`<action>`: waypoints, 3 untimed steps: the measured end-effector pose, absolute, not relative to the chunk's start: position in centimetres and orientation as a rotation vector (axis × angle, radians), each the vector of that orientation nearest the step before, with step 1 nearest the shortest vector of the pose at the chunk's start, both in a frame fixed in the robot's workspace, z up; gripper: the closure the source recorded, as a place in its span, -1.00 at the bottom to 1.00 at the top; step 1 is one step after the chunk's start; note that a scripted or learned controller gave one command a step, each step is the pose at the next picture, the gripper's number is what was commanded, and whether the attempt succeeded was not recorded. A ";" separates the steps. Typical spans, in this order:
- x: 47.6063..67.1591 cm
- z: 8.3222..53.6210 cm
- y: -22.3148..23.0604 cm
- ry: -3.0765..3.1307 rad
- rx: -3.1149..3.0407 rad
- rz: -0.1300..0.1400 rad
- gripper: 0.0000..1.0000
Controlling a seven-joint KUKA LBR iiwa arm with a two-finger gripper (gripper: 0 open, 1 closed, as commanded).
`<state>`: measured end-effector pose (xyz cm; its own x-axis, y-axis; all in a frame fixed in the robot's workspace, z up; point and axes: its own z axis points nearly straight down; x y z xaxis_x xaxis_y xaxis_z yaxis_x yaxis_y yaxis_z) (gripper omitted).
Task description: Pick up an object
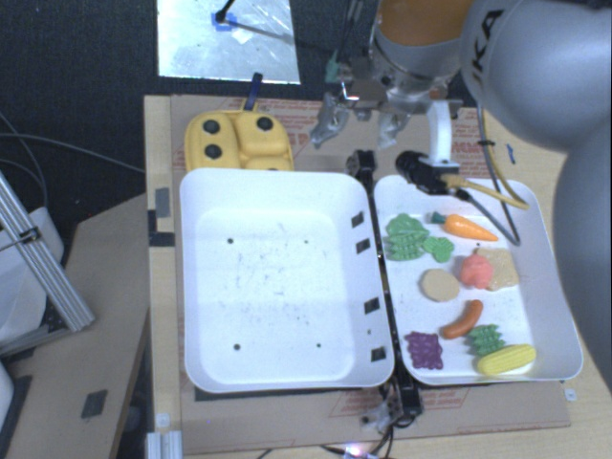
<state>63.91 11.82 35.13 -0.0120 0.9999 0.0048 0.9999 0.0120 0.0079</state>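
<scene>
The gripper [359, 127] hung with its fingers spread and bare above the table, the carrot [469, 226] lying below-right in the right bin [550, 256].

The left bin [277, 275] offered open floor throughout. In the right bin [550, 285], toy foods crowded the floor from 12 to 6 o'clock; the carrot [469, 226], lettuce [406, 237] and corn [505, 359] left narrow gaps. Black cables [497, 194] crossed its 12 o'clock rim.

I see bench [163, 256] carrying two white bins [277, 275] side by side; yellow box [237, 142] at far edge, touching left bin.
</scene>
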 end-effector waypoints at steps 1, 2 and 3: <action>64.0 35.8 11.3 2.231 2.207 0.006 1.00; 66.8 20.5 13.3 2.232 2.216 -0.008 1.00; 66.9 24.9 20.7 2.231 2.209 0.009 1.00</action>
